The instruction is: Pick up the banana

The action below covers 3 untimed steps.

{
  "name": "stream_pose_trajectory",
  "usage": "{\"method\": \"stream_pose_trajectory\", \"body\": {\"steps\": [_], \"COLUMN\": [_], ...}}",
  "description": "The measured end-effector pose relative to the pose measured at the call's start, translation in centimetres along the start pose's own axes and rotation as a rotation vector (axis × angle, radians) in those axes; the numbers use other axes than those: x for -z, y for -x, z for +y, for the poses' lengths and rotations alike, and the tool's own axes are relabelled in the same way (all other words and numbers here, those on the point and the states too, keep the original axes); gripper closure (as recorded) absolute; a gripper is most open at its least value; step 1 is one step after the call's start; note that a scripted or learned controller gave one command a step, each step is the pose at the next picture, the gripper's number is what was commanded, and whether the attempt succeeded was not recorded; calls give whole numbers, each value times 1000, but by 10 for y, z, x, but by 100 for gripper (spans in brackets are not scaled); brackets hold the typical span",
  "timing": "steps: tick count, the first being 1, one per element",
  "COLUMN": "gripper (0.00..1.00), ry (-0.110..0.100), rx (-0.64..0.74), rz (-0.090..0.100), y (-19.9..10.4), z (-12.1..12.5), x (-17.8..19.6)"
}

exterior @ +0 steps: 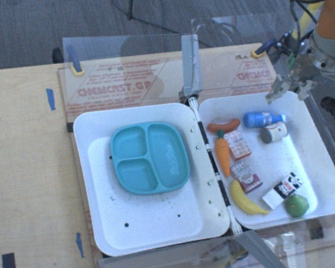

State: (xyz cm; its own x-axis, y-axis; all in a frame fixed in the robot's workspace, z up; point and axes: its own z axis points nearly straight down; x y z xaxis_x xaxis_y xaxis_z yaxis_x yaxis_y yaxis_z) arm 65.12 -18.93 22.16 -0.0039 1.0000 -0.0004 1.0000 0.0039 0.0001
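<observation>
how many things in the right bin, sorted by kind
fruit and veg: 3 (banana, carrot, lime)
sausage: 1
blue bottle: 1
cartons and packets: 4
total: 9

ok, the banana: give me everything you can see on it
The banana is yellow, curved, smooth-skinned, likely a plastic toy, and looks whole. It lies flat near the front left of the right bin, close to the wall dividing the bins, one end pointing up toward the carrot, the other curling right toward the small white carton, which it meets or nearly meets. A red-and-white packet sits right above it. The gripper is apart, over the bin's far right corner.
</observation>
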Motion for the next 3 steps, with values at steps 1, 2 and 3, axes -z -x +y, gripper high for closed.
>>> {"method": "stream_pose_trajectory", "body": {"steps": [1,2,3], "gripper": [0,0,0], "ry": [-1,13,18], "rx": [209,277,608], "rz": [1,-4,-11], "y": [5,-57,-81], "z": [-69,-100,-77], "x": [-49,-123,-129]}}
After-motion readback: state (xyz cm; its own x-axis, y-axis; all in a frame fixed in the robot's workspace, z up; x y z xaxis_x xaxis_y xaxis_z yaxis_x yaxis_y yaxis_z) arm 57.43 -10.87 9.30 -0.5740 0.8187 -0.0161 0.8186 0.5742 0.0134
